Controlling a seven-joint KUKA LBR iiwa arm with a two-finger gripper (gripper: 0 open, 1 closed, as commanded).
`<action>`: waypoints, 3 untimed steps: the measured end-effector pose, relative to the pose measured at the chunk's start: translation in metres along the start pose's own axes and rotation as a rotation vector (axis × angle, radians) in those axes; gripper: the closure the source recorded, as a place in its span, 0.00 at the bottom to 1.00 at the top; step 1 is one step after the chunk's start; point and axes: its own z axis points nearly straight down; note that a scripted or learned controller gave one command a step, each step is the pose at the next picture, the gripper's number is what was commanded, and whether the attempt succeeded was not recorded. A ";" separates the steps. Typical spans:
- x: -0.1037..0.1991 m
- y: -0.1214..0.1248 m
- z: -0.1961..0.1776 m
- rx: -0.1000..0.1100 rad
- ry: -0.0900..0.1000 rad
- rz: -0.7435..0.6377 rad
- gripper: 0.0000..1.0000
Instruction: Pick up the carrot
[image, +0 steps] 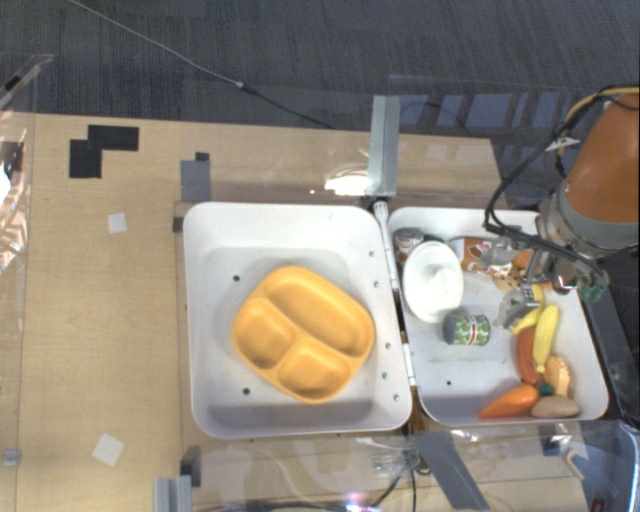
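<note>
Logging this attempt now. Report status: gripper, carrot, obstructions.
Gripper low over right bin, above the banana; nothing seen held. Carrot lying at bin's near edge, untouched. Crowded by a beige piece and red piece.

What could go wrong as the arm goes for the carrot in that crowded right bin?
1. The carrot lies in the bin's near corner, touching a red sausage-like piece and a tan, potato-like piece, so a grasp could catch a neighbour instead.
2. The gripper sits over the banana, well short of the carrot; closing here would miss it.
3. The bin wall close by may block the approach.
</note>
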 end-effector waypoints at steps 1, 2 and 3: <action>-0.042 -0.048 0.098 0.000 0.005 0.327 0.00; 0.022 -0.037 0.128 0.000 0.004 0.211 0.00; 0.058 -0.001 0.134 0.002 -0.009 0.148 0.00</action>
